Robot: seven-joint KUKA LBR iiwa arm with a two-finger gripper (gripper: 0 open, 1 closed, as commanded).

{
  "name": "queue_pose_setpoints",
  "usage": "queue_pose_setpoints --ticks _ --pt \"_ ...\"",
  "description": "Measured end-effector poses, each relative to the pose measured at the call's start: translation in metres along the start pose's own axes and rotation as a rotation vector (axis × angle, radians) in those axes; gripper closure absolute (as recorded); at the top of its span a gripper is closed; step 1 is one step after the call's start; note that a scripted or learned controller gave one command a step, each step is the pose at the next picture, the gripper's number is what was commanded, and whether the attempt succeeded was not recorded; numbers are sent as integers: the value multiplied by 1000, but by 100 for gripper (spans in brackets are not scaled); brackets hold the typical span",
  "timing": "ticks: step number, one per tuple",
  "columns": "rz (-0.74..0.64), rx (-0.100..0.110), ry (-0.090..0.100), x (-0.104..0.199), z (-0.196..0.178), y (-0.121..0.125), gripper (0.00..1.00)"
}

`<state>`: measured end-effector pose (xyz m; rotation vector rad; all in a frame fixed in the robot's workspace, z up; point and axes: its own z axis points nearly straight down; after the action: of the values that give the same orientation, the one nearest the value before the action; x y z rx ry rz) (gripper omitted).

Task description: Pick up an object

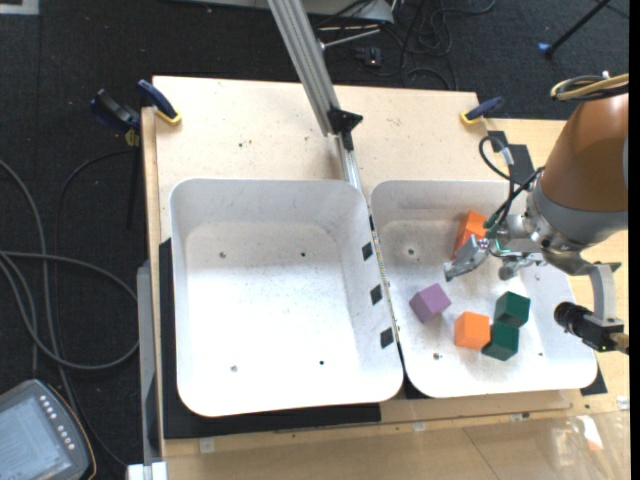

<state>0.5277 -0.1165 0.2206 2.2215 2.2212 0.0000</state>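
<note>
A: Blocks all sit in the right bin (585, 373). Nearest are the green block (506, 323) and an orange block (472, 330), then a purple block (431, 301).

B: Further back, the end effector (466, 261) is just beside another orange piece (467, 230). Can't tell its grip state.

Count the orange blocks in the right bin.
2. One orange block lies near the front of the right bin, between the purple block and the green blocks. The other sits farther back, partly behind the pincer; the arm may hide more.
</note>
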Motion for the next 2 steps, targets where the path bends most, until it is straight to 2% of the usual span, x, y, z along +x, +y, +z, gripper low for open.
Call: queue_pose_setpoints --ticks 2 --pt "0 6 2 12 101 -11 0"
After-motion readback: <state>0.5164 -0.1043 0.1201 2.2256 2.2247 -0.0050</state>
